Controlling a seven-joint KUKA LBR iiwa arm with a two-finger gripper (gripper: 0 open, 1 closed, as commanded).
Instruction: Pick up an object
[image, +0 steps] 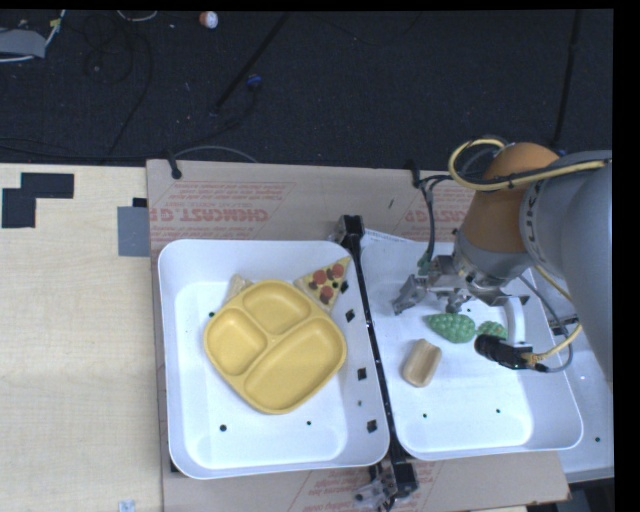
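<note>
My gripper (432, 292) hangs low over the back of the right bin (470, 425), under the grey arm with its orange band (510, 205). Just below it lies a bumpy green toy (450, 326), close to the gripper, and I cannot tell whether they touch. A smaller green piece (491, 329) lies to its right. A tan, rounded block (421, 362) rests nearer the front, apart from the gripper. I see nothing held in the gripper.
The left bin (200, 420) holds a yellow divided plate (276, 345) and a toy pizza slice (327, 281) at its back right corner. A black divider (362, 320) runs between the bins. Cables and a black connector (500, 351) trail by the arm.
</note>
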